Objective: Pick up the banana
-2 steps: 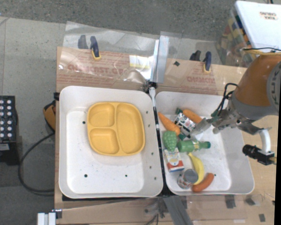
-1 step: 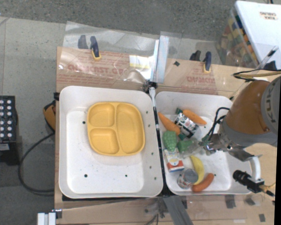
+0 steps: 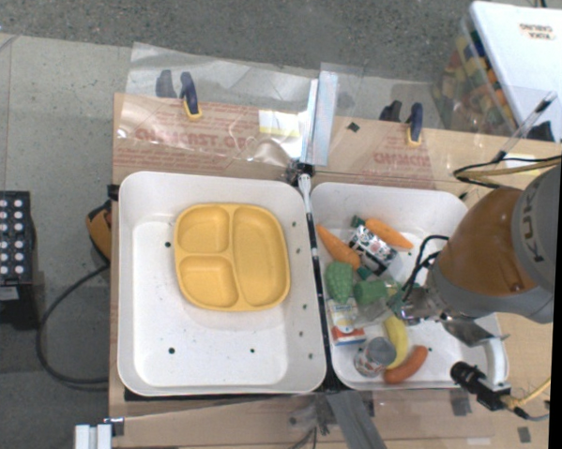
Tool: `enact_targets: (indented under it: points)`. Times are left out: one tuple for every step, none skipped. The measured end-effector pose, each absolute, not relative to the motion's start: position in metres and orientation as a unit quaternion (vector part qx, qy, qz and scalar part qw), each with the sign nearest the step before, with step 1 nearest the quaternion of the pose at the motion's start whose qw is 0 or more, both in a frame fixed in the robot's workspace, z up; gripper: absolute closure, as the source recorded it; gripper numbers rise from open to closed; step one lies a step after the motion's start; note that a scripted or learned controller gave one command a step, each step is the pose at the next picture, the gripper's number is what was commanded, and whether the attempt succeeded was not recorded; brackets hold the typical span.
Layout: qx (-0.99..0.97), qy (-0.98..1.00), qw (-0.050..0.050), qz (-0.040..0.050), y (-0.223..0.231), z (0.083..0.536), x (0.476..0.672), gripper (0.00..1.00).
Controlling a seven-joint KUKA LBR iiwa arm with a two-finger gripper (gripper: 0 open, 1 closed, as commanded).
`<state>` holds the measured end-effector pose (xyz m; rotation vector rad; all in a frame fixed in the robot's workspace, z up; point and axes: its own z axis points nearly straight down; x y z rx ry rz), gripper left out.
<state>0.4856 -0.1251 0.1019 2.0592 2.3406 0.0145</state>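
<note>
right bin [image 3: 451, 204] holds banana [image 3: 397, 338]; left bin [image 3: 143, 352] holds yellow tray [image 3: 230, 256].

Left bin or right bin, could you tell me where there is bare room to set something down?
The left bin has bare floor around the yellow divided plate, widest along its near edge and left side. The right bin is crowded: carrots, green toys, banana and sausage packed beside the arm.
</note>
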Motion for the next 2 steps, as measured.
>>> enact_targets:
  points:
    - [0.66, 0.751, 0.007, 0.0061, -0.122, 0.111, 0.485, 1.0]
    - [0.782, 0.623, 0.0, -0.0022, -0.073, 0.192, 0.526, 1.0]
